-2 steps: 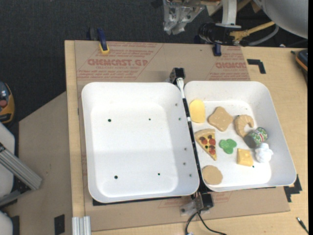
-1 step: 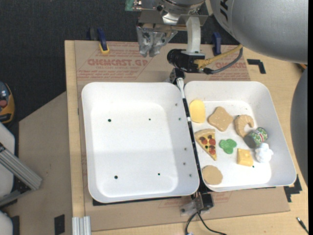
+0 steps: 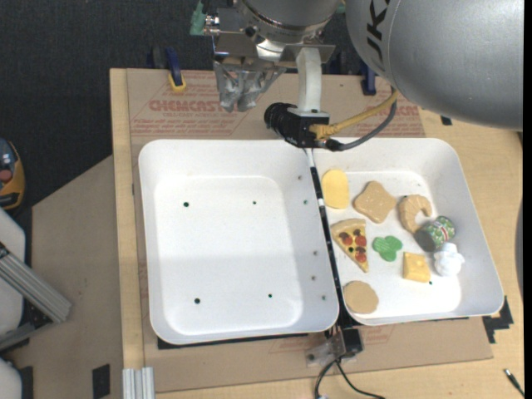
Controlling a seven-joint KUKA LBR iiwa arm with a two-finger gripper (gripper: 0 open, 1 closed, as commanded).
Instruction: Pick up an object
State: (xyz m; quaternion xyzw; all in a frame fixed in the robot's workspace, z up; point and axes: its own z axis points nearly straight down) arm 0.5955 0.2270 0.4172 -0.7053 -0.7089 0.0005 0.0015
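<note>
Up at the top, the big grey arm [image 3: 449,40] reaches in from the right. Under it lies a brown board [image 3: 133,140] with two white bins side by side. The left bin [image 3: 224,248] has a few small dark dots on its floor. The right bin [image 3: 470,206] holds all the toy food.

The gripper [image 3: 243,90] hangs over the board, just past the far edge of the left bin, well away from the toys. I cannot tell if the pincer is apart or together, and nothing can be seen in it.

In the right bin, a pizza slice [image 3: 352,243] lies near the wall between the bins. A slice of toast [image 3: 373,201] sits next to a croissant [image 3: 413,210]. A yellow oval [image 3: 335,188] lies by the far left corner. A round tan cookie [image 3: 361,297] sits at the near edge. A green can [image 3: 435,233] touches a little white thing [image 3: 449,260]. A cheese wedge [image 3: 416,267] and a small green piece [image 3: 386,247] lie in the middle.
</note>
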